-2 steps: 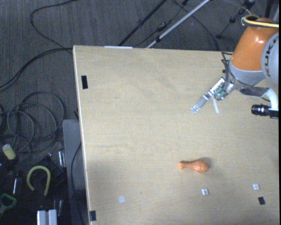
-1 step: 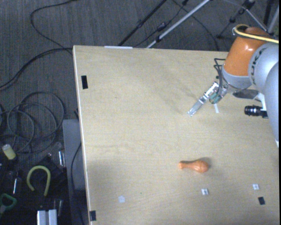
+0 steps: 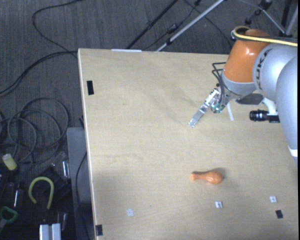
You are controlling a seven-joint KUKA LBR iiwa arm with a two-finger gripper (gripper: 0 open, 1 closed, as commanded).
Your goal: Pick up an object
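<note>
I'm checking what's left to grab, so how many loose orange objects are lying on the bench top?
1. The orange object lies toward the near right of the bench top, apart from the pincer. The arm may hide others.

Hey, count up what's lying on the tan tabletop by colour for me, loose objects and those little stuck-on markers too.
Orange: 1, the pear-shaped object
Black: 3, the markers
White or pale: 3, the small markers
Total: 7
The gripper hangs over the board, above and apart from the orange object.
</note>
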